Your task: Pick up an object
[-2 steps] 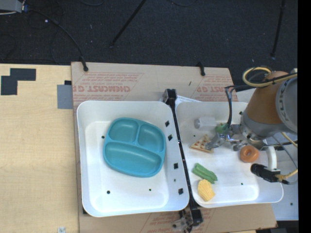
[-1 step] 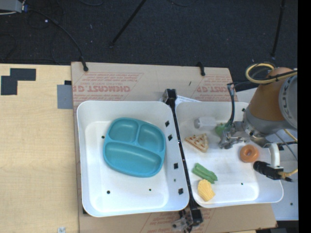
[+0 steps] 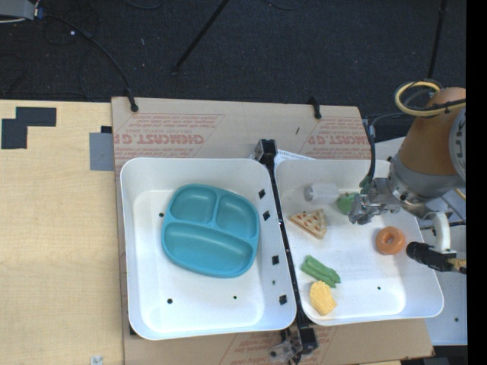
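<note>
The right bin (image 3: 380,299) holds several toy foods: a waffle wedge (image 3: 309,223), an orange donut ring (image 3: 390,240), a green pea pod (image 3: 320,270), a yellow corn cob (image 3: 323,298), a clear bottle (image 3: 323,193) lying on its side and a small green piece (image 3: 348,201). My gripper (image 3: 364,211) is low in this bin, just right of the small green piece and left of the donut. Nothing shows between its fingers.
The left bin (image 3: 144,280) contains a teal divided plate (image 3: 211,230). A black divider (image 3: 277,234) runs between the bins. Brown cardboard (image 3: 228,131) lies under both bins. The arm's orange band (image 3: 430,143) rises over the right bin's far right edge.
</note>
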Robot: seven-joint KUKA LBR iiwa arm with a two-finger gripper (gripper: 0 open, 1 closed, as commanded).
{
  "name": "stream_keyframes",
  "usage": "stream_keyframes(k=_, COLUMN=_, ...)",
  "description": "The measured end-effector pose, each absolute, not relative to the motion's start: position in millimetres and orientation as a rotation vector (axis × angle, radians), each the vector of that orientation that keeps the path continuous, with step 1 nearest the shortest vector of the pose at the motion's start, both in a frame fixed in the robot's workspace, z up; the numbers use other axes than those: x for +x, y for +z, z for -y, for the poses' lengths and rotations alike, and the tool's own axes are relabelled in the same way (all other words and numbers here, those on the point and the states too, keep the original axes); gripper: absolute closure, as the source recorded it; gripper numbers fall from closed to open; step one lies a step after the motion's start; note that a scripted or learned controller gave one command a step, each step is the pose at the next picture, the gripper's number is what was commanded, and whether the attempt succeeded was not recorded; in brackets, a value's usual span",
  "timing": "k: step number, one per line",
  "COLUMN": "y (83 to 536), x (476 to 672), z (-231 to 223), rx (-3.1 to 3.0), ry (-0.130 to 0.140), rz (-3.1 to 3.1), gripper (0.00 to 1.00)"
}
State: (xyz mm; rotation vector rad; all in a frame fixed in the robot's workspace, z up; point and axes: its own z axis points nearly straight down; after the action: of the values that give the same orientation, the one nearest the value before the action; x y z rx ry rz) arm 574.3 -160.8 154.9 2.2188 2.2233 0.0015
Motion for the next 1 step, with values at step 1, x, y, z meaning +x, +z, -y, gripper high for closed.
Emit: stream_keyframes(k=1, y=217.4, x=580.0, z=158.7, rx=2.216, ry=0.004, rz=-2.221, gripper=1.00)
